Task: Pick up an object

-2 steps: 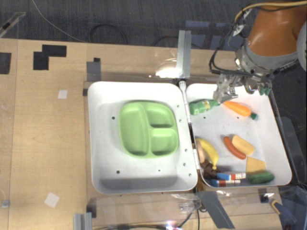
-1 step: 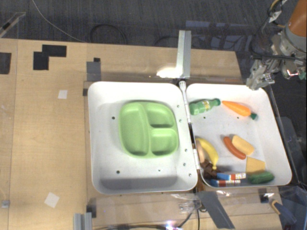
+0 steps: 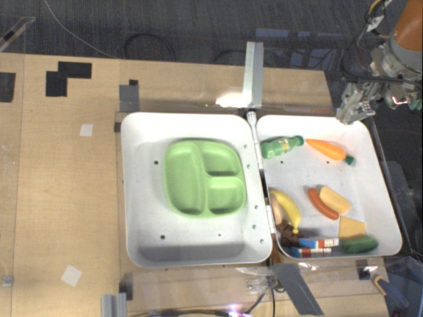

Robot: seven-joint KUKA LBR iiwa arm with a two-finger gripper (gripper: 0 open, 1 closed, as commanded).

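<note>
Camera view: my hand [image 3: 352,109] hangs upper right, above right bin [image 3: 377,177] edge. Open or closed, cannot tell. Nothing picked yet. Next: move down-left toward carrot [image 3: 325,149], grab.

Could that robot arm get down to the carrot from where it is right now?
Probably yes. The gripper hangs over the right bin's far corner, and the carrot lies close by on the bin floor with nothing on top of it.

Light wooden bench [image 3: 59,197] occupies the left and lower area. Black tape patches [image 3: 66,76] sit near its far-left corner. Dark grey carpet [image 3: 165,15] lies beyond its far edge, crossed by a thin cable [image 3: 69,30].
</note>
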